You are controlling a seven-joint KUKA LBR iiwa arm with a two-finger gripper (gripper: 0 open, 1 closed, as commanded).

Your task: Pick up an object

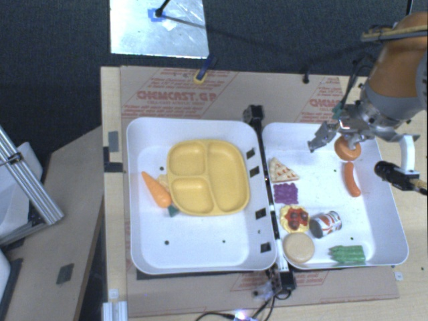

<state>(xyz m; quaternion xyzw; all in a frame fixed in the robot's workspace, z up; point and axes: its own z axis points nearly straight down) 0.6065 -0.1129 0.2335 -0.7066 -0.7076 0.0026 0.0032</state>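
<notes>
Camera view: I saw gripper (332,134) hovering over right bin (384,199) beside orange donut (348,149); jaw state unclear.

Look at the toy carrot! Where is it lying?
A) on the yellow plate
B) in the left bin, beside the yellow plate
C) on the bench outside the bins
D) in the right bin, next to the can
B: the carrot lies on the left bin floor, against the left edge of the yellow plate.
</notes>
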